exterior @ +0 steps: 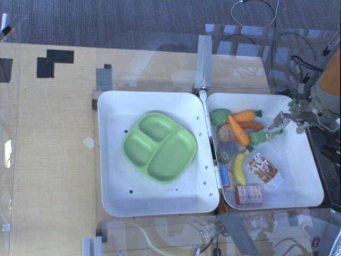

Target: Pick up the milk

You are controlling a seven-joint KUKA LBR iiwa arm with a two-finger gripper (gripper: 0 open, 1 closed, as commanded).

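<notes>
Near edge: a red box [249, 194] lies flat in the right bin [309, 159], close to its front rim, nearest the camera among the bin's things.
Milk: the carton [263, 169], white with brown print, lies on its side on the bin floor, just behind the red box and right of the banana [239, 168]. It seems to touch neither.
Other food: a blue stick [224, 176] lies along the bin's left wall; a round grey-green piece [228, 152] sits behind the banana; two carrots [239, 130] [246, 115], a green leafy piece [219, 116] and a green vegetable [259, 137] crowd the back left part.
Left bin: the left bin [112, 196] holds a green divided plate [160, 147], lying flat near its middle.
Arm: the arm [327, 97] comes in over the right bin's far right corner.
Gripper: the gripper [278, 122] hangs above the back of the bin, near the green vegetable and well behind the carton. I cannot tell how it is set, and nothing shows as held.
Progress: by my reading nothing of the pick is done. The carton rests untouched on the floor.
Left to do: the gripper must come forward over the carton, drop, close on it and lift.
Risk: the carton lies flat and low, so I judge a grip across its narrow sides likelier to hold than one on the broad face.
</notes>
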